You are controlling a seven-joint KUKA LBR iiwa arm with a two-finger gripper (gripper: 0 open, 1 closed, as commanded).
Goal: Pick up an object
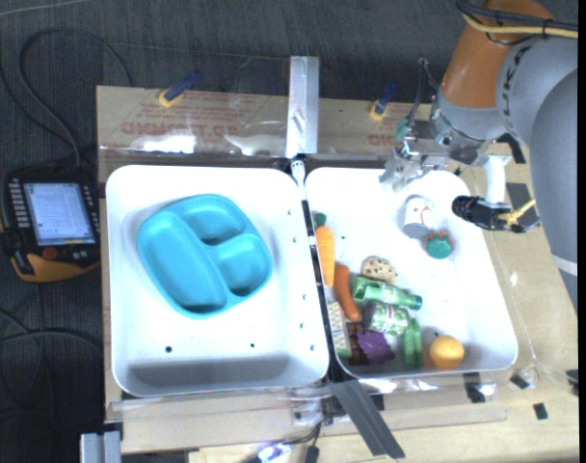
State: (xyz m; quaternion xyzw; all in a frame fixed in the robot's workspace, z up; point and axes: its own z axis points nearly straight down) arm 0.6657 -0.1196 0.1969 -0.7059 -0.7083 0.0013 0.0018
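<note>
Right now my tool (409, 165) hangs over the far edge of the right white bin (486, 287), and I cannot tell whether it is released or clenched. Nearest below sits a small white cup-shaped piece (415, 214), just beside a little teal ball (439, 247). I'd go for the cup: it stands apart from the crowded heap of orange plastic carrots (333, 273), so I'd drop straight down.

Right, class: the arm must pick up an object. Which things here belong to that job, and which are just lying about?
Job:
pincer
right bin
white cup
carrots
green bottle
orange fruit
purple item

Lying about:
left bin
blue divided tray
handheld screen
clamps
</note>
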